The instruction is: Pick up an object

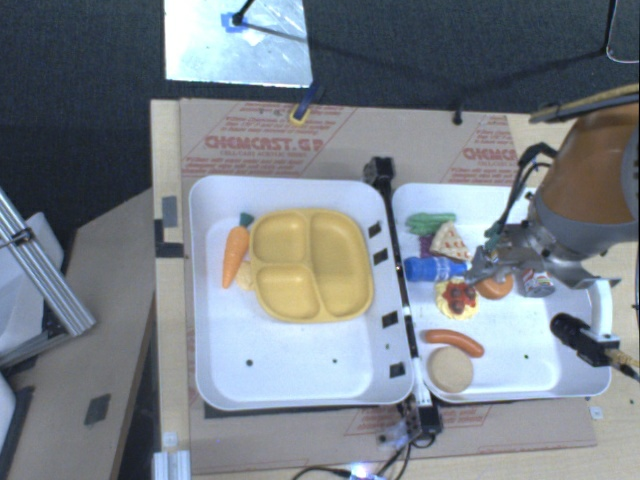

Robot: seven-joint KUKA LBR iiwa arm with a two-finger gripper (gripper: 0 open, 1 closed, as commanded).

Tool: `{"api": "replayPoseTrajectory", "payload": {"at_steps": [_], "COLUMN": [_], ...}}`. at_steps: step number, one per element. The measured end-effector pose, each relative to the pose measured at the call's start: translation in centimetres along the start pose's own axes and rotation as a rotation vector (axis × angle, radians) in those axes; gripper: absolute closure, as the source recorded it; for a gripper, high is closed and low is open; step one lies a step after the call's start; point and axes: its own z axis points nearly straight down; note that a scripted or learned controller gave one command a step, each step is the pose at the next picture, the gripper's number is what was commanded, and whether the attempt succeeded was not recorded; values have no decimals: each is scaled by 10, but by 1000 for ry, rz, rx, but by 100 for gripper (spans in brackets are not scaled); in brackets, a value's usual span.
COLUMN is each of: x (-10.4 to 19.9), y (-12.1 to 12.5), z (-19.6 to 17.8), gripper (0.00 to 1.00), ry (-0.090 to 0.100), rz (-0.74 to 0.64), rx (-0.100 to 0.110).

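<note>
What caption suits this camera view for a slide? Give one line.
Gripper low among toy foods in the right bin; yellow plate and carrot sit in the left bin.

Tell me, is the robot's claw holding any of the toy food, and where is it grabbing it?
It cannot be told. The gripper is low in the right bin, right by the orange round toy and the little pizza, but its fingertips are too blurry to see.

Two white bins (pixel 215 368): the left has one yellow plate (pixel 303 266) and one carrot (pixel 233 254); the right has roughly seven toy foods (pixel 454 342).
</note>
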Motion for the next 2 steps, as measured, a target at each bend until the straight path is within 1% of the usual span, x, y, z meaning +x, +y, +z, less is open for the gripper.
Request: {"api": "replayPoseTrajectory", "payload": {"at_steps": [1, 2], "x": [56, 88], "y": [-9, -30], "z": [-12, -9], "gripper": [100, 100], "ry": [1, 0], "rz": [-1, 3], "rx": [0, 2]}}
